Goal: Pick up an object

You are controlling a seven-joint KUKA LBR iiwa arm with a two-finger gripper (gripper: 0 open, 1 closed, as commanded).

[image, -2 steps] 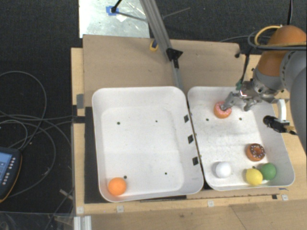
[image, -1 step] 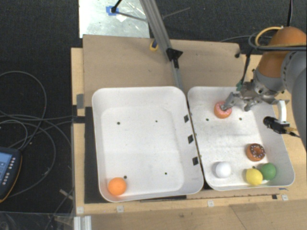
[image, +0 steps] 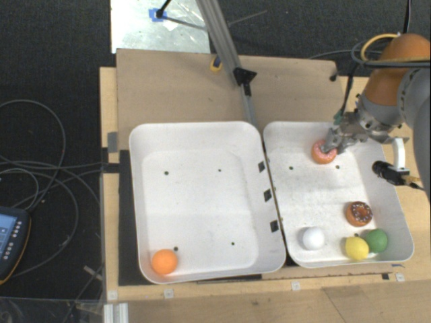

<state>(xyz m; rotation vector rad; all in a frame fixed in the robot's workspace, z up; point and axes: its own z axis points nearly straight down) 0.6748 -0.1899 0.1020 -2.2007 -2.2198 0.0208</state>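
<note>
Camera view looks down on two shallow white bins side by side on a pale wooden bench. The task's thing is a pink doughnut (image: 323, 153), small and ring-shaped with a glossy pink top and a tan rim showing at its lower edge. It sits at about 12 o'clock in the right bin (image: 296, 180), near the far wall. The gripper (image: 335, 142) comes in from 3 o'clock on the grey arm and is down at the doughnut's upper right edge, touching or nearly touching it; whether the pincer is spread or pressed together I cannot tell, since the metal parts blur together there.

Towards 5 o'clock in the right bin lie four more pieces: a brown doughnut (image: 359, 213) with a speckled top, a smooth white ball (image: 312, 238), a yellow lemon-like fruit (image: 356, 247) and a round green fruit (image: 377, 240), the last two touching. All look like moulded plastic.

Left bin (image: 195, 140) has a matt, lightly scuffed floor with rounded corners and a few small dark holes; an orange ball (image: 164, 262) rests at its 7 o'clock corner.
</note>
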